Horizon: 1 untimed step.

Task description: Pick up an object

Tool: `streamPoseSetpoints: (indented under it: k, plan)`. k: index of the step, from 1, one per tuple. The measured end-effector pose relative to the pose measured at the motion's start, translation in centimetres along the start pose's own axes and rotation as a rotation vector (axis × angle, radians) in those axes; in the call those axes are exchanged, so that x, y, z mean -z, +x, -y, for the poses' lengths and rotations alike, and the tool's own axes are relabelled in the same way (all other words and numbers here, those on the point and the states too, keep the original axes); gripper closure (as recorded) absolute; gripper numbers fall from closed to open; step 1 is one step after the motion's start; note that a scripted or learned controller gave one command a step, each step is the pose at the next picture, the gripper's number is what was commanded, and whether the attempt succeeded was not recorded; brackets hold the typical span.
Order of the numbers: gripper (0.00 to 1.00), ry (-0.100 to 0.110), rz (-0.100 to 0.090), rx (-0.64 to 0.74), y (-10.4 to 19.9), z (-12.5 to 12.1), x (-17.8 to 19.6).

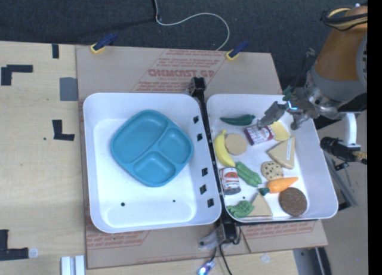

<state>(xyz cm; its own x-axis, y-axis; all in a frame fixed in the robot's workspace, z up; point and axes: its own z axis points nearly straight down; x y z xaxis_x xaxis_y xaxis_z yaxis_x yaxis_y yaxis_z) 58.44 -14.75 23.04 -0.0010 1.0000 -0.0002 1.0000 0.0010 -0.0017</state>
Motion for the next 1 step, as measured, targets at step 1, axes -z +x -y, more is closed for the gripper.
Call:
streamPoseSetpoints:
  k: [1]
  plan:
    - [0.0, 0.002, -0.002, 0.002, 4.21, 5.33, 1.06]
